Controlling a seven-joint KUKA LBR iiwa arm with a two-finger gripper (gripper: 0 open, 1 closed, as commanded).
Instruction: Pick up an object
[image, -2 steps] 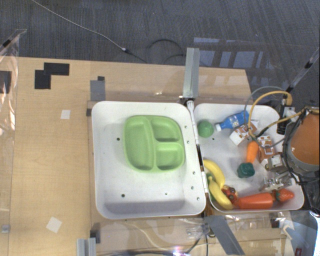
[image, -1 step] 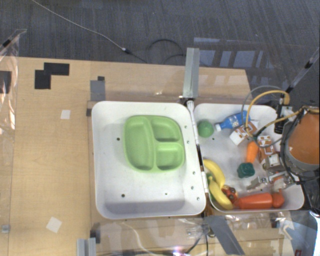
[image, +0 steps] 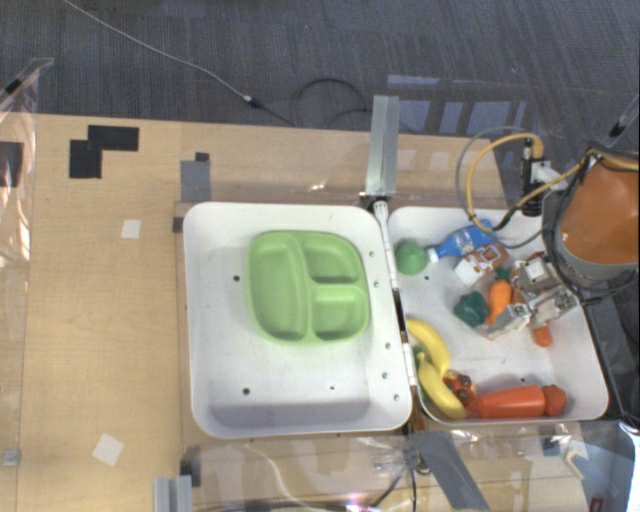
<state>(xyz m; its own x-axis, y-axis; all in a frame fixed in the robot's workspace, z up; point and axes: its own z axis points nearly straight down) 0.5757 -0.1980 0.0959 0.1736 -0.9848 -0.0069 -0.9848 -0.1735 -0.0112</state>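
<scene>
**Robot arm lowered into the right bin among toy foods**

Seen from above at a slant, a grey arm with an orange band (image: 600, 215) reaches in from the right side of the view. Its hand (image: 522, 300) sits low inside the right bin (image: 590, 385), in the bin's upper middle part. The metal fingers are packed close against a small orange carrot-like piece (image: 499, 297) and a dark green block (image: 470, 308). Whether the hand is gripping anything, or how far apart its fingers are, cannot be told from this angle. Yellow and black cables (image: 490, 165) loop up behind the wrist.

Other items lie loose in the right bin: a green ball (image: 410, 257) at the upper left corner, a blue and white bottle (image: 462, 243) just beside it, a yellow banana (image: 432, 362) along the left wall, and a long orange-red carrot-shaped toy (image: 515, 402) along the near wall. A small orange piece (image: 542, 337) lies just right of the hand.

The left bin (image: 215, 400) holds a light green divided plate (image: 307, 286) near its centre, well apart from the hand.

Both white bins sit side by side on a pale wooden table (image: 90, 330). Black tape patches (image: 100, 148) mark the table's far left. Beyond the table is dark grey carpet (image: 300, 50), with a thin cable running across it.
</scene>
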